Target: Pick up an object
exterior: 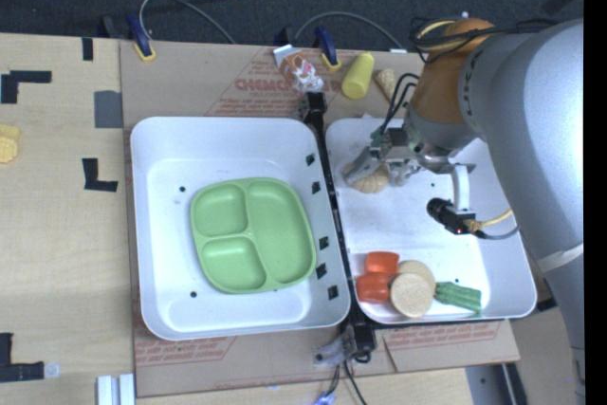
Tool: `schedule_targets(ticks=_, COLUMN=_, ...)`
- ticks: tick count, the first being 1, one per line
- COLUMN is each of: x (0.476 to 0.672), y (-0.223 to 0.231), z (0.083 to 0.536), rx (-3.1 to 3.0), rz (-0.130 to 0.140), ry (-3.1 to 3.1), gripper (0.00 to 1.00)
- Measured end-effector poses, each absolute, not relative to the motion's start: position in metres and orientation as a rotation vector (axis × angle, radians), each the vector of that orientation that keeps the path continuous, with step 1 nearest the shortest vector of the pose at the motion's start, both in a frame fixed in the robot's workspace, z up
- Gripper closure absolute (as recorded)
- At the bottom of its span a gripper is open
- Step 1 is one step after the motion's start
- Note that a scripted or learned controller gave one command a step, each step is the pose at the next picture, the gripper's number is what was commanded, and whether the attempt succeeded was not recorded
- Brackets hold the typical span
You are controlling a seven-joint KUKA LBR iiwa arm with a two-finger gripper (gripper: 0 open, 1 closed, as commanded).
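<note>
**Gripper lowered over a pale object in the right bin**

The gripper is seen low in the upper left part of the right bin, its metal fingers angled down and to the left. A small beige object lies directly under the fingertips and appears to be touched by them. Whether the fingers are closed on it or merely resting against it cannot be told from this slanted view, since the object is partly covered by the gripper body.

The arm is extended in from the right, its large grey link filling the upper right of the view, and the orange band is seen just above the wrist. The wrist is bent downward toward the bin floor. A black cable fitting hangs below the wrist, with a yellow cable trailing off to the right.

Along the near edge of the same bin, an orange-red block, a round tan disc and a green piece are grouped together, the disc touching the block and the green piece just beside the disc. All three lie well apart from the gripper.

In the left bin a green divided plate is laid flat near the centre. Behind the bins, on the cardboard, a yellow item is seen near a small red-and-white packet.
</note>
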State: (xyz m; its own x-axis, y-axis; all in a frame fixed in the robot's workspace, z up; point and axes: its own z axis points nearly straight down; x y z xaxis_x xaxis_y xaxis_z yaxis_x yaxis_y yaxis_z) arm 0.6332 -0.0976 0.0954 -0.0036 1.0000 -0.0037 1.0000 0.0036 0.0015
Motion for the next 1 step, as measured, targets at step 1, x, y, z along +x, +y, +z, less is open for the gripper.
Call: schedule_targets(ticks=1, x=0.6526, y=-0.1113, z=0.0857, rx=2.218, rz=0.001, ry=2.223, gripper=0.0)
